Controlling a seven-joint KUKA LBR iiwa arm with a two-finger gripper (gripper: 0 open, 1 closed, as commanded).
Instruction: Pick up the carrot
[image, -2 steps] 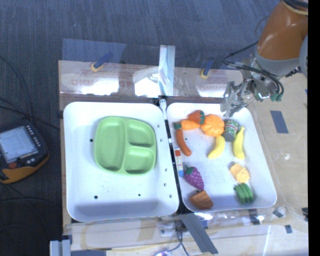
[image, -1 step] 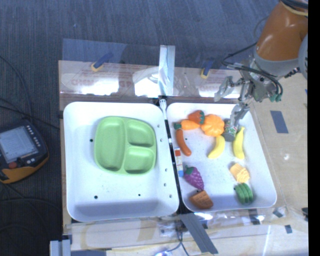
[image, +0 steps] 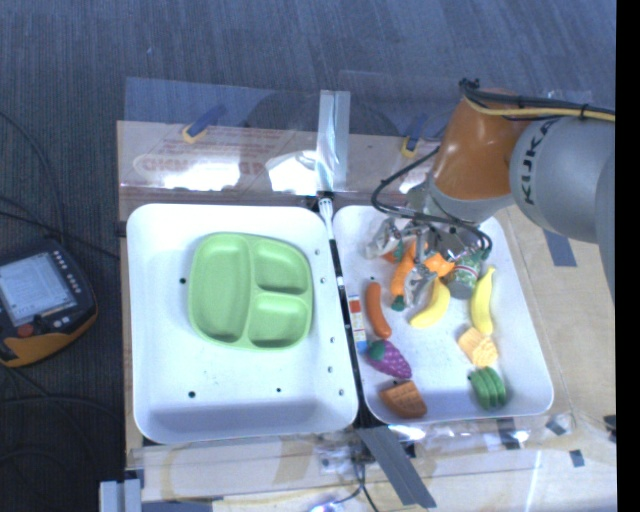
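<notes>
The carrot (image: 402, 275) lies in the upper part of the right bin (image: 530, 350), directly beneath the gripper (image: 425, 250). Its long axis runs roughly from 1 o'clock to 7 o'clock, with the green end at the lower, 7 o'clock end. The gripper stands over the carrot's upper end; whether the jaws are apart or together cannot be told, as clutter hides them. A small orange piece (image: 438, 265) sits just beside the carrot at 3 o'clock. A banana (image: 430, 308) lies near it at 5 o'clock, a sausage (image: 377, 308) at 7 o'clock. Further out at 4 o'clock stands a second banana (image: 483, 300). Purple grapes (image: 392, 359) lie at 6 o'clock. The left bin (image: 160, 400) carries a green divided plate (image: 250, 290).
</notes>
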